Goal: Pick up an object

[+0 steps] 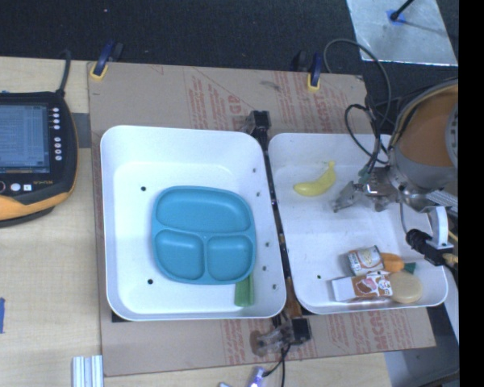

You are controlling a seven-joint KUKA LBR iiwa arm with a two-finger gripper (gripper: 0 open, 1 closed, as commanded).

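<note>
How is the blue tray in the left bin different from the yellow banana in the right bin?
The blue tray is wide, rounded-rectangular and split into three compartments; the yellow banana is small, curved and in one piece. The tray takes up much of the left bin, while the banana covers a small patch in the upper part of the right bin. A green item touches the tray's corner; the banana lies apart from other things. Both lie flat on a white bin floor.
</note>
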